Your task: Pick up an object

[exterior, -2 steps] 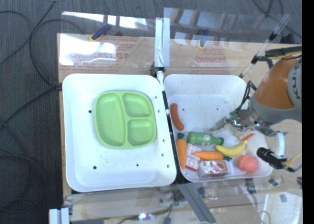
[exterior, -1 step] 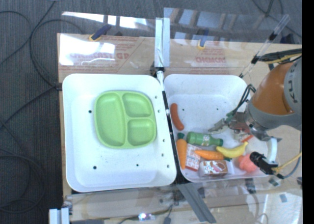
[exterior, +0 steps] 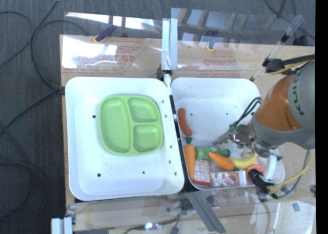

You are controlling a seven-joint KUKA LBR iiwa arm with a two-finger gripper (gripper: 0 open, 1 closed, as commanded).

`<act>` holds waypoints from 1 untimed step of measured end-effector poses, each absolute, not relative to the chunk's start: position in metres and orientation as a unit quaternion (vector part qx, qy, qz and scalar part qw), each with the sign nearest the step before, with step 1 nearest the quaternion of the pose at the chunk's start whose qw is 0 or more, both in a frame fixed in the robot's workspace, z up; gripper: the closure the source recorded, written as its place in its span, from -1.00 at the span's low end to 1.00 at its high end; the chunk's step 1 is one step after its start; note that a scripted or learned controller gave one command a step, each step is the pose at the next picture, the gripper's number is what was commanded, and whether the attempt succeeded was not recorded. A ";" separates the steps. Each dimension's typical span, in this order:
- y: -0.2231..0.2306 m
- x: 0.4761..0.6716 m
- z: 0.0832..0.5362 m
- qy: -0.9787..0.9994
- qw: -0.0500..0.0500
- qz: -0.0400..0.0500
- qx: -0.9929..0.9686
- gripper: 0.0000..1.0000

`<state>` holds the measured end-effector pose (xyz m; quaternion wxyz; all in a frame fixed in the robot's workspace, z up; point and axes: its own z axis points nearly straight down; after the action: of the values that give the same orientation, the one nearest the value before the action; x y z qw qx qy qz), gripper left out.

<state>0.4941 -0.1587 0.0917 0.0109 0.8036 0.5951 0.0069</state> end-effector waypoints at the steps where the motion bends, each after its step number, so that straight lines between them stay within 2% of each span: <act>1: -0.160 0.490 0.091 0.656 0.010 0.004 0.754 -1.00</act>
<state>0.4896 -0.1604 0.0910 0.0096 0.7543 0.6564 0.0038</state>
